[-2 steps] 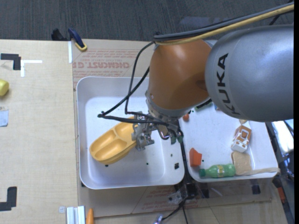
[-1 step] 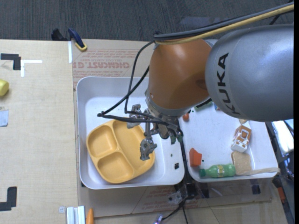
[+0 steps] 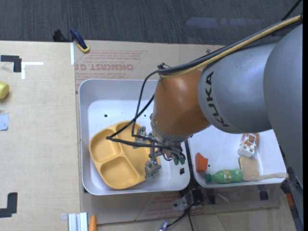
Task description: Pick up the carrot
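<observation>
The carrot (image 3: 200, 162) is a small orange piece lying at the left edge of the right bin (image 3: 226, 137), just above the cap end of a green bottle (image 3: 224, 176). My gripper (image 3: 153, 166) hangs low in the left bin (image 3: 91, 100), over the right rim of a yellow divided plate (image 3: 111, 159). It sits about a hand's width left of the carrot, across the wall between the bins. The orange wrist band and grey arm cover the space above it. Nothing shows in the gripper.
The right bin also holds a white and orange box (image 3: 248, 145) and a tan slice of bread (image 3: 249, 168). Black cables loop from the wrist across the plate. A yellow object (image 3: 3, 90) lies far left on the bench.
</observation>
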### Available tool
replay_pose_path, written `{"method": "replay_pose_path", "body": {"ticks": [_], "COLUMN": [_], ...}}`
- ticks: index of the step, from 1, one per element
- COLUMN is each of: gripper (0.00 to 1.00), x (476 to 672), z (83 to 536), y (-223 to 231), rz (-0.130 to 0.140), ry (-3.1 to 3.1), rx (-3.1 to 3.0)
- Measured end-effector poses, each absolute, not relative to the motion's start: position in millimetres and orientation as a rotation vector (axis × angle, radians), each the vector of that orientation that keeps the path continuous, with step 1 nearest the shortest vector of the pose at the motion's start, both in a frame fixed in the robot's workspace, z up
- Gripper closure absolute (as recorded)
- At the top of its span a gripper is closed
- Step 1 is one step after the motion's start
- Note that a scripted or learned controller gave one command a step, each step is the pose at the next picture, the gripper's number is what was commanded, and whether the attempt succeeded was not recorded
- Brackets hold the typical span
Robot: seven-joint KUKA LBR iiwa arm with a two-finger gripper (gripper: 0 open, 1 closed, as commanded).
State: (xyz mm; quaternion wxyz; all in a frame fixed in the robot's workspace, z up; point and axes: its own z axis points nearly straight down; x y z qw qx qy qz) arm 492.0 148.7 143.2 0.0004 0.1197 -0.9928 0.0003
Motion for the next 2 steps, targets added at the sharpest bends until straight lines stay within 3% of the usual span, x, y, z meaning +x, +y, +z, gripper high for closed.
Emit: {"method": "replay_pose_path", "body": {"ticks": [1,2], "gripper": [0.0,0.0], "x": [514.9,497.2], "z": [98.4,99.4], "y": [116.6,169.3], "rz": [-0.006,0.013], "ry": [-3.091,-3.065], "rx": [0.584,0.725]}}
